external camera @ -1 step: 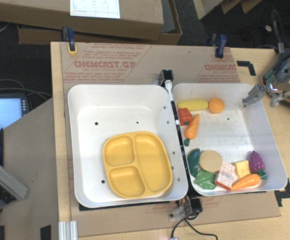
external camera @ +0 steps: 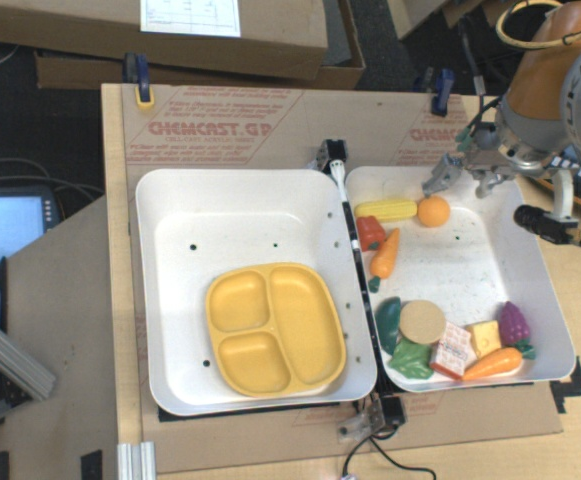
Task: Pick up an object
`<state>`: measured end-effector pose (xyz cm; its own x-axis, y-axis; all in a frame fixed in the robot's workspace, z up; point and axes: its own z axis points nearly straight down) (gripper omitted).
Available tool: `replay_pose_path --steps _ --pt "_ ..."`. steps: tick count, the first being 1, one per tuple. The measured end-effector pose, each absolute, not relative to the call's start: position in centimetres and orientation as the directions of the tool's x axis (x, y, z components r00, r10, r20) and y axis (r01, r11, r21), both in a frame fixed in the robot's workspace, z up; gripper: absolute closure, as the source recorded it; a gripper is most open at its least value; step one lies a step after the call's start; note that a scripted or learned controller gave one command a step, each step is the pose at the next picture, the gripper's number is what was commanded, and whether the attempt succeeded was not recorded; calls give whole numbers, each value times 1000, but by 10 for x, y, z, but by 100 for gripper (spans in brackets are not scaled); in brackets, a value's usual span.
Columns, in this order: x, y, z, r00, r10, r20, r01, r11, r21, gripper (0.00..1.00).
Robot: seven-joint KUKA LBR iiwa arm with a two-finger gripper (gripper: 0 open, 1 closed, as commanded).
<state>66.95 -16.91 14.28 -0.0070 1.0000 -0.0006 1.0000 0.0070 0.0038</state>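
Note:
My gripper (external camera: 465,180) hangs over the far edge of the right bin (external camera: 475,258), its two fingers spread open with nothing between them. Just below its left finger lies an orange ball (external camera: 432,211), with a yellow corn cob (external camera: 387,209) beside it to the left. A red pepper (external camera: 370,231) and a small carrot (external camera: 385,253) lie along the bin's left wall. At the near end sit a green piece (external camera: 387,317), a tan disc (external camera: 422,320), a leafy green (external camera: 410,359), a pink-white packet (external camera: 453,348), a cheese wedge (external camera: 485,337), purple grapes (external camera: 512,321) and a second carrot (external camera: 492,364).
The left bin (external camera: 200,218) holds a yellow divided plate (external camera: 273,328) at its near side. A black clip (external camera: 332,153) sits at the far end of the ridge between the bins. Blue clamps (external camera: 142,76) hold the board's back edge.

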Motion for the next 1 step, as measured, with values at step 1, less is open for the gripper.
replay_pose_path --steps 1 --pt "666 -172 81 -1 1000 1 1000 1 -5 0"
